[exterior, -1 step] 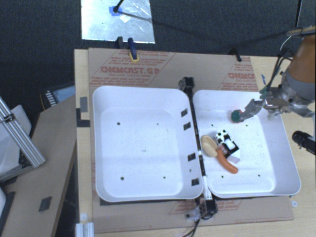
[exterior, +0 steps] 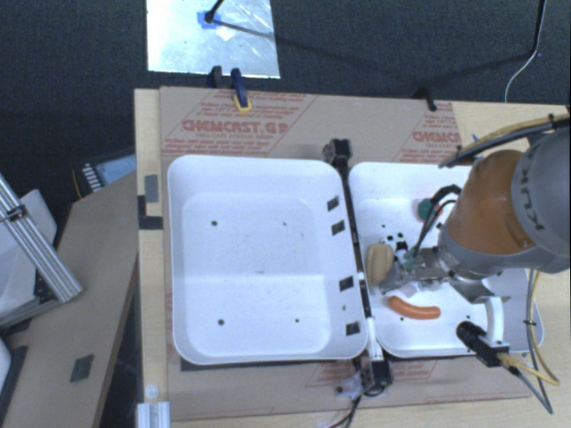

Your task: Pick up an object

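The arm [exterior: 500, 217] comes in from the right and hangs low over the right bin [exterior: 379, 185], its grey body and orange band covering most of that bin's far side. The gripper [exterior: 412, 270] sits down near the bin floor, toward the divider [exterior: 352, 248] between the two bins. From where I stand I cannot tell whether the claw is released or clenched; the metal parts blur together there, and nothing is plainly seen in its grasp.

Three small things lie in the right bin. A tan, rounded piece [exterior: 379, 261] rests close to the divider, just beside the gripper on its left. An orange sausage-shaped object [exterior: 415, 308] lies flat on the bin floor just below the gripper, near the front wall; whether the gripper touches it I cannot say. A small green item [exterior: 426, 209] sits farther back, near the arm's edge, partly tangled in view with dark cables [exterior: 437, 217].

The left bin [exterior: 187, 239] shows its white floor with a few dark dots. Both bins rest on a brown cardboard sheet [exterior: 259, 123] printed with red lettering. Behind it, on the dark carpet, lies a shiny square plate [exterior: 178, 25].
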You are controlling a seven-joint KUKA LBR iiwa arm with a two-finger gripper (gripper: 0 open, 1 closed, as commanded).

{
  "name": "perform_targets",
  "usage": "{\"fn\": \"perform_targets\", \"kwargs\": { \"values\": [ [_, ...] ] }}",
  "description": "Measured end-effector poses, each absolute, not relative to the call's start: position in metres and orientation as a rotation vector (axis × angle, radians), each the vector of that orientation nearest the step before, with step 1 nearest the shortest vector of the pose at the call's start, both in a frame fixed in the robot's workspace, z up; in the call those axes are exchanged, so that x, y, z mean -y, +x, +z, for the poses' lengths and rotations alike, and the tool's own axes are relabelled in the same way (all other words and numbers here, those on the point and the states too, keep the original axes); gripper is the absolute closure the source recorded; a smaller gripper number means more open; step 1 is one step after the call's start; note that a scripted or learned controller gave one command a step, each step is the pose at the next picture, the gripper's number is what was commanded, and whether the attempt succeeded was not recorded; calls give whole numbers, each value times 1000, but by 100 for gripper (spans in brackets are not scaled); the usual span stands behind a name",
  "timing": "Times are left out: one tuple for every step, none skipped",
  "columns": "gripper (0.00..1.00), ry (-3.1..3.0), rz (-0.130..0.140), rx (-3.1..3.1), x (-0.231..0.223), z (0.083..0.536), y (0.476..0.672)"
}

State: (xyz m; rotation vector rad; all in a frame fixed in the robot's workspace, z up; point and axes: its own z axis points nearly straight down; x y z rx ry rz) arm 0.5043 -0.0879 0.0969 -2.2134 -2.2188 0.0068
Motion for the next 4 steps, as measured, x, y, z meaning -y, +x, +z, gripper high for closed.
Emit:
{"fn": "perform_targets", "kwargs": {
  "values": [
    [0, -2219, -8, 2232, 83, 88, 557],
    [100, -2225, -17, 2232, 82, 100, 558],
    [100, -2225, -3, 2223, 41, 141, 556],
    [100, -2216, -15, 2238, -5, 224, 595]
  ]
}}
